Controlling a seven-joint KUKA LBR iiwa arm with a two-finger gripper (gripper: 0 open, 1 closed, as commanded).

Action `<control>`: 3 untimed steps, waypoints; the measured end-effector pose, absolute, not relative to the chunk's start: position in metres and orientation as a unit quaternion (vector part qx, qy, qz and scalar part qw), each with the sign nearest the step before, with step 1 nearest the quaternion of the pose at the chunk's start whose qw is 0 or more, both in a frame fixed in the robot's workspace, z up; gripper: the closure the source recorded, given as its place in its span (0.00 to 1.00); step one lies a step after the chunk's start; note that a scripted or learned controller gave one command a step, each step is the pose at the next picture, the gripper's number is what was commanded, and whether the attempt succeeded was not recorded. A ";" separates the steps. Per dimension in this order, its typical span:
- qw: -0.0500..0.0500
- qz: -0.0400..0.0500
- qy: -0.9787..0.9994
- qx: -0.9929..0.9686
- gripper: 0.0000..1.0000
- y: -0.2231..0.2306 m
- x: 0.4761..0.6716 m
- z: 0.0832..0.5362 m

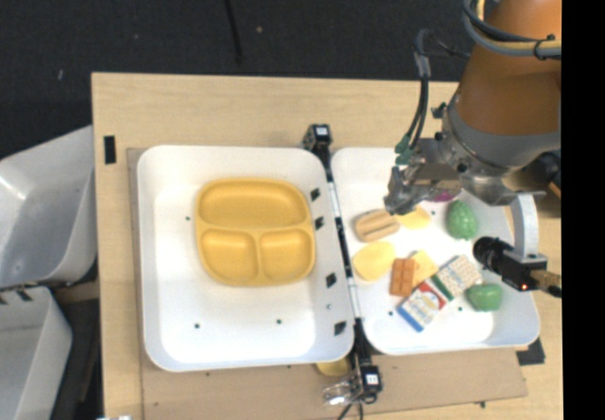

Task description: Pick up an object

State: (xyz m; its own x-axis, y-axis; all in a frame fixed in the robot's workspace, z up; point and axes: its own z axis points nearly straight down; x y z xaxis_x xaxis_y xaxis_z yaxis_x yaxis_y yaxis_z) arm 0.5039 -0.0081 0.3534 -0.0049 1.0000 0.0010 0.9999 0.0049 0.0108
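Observation:
In the right bin [454, 338] lie several small toy foods. A tan bread roll [375, 224] rests near the bin's left side, with a yellow piece [414, 218] just right of it. Below them are a yellow round slice [372, 261], an orange waffle piece [405, 274], a printed box [423, 306], a second printed card [458, 273] and two green items [462, 219] [486, 296]. My gripper [401, 195] hangs low over the bin, just above the roll and the yellow piece. Its fingertips are dark and blend together.
The left bin [170, 314] holds a yellow three-compartment plate [254, 229]. A black divider rail [333, 229] with clips runs between the bins. A black fitting [506, 262] on the arm sits over the right bin's right side. Wooden bench edges surround both bins.

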 end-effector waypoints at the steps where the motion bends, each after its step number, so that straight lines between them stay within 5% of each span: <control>1: 0.001 0.002 0.711 0.703 1.00 0.105 0.495 0.405; 2: -0.001 -0.002 0.709 0.705 1.00 0.122 0.490 0.349; 3: -0.001 -0.002 0.706 0.708 1.00 0.083 0.490 0.272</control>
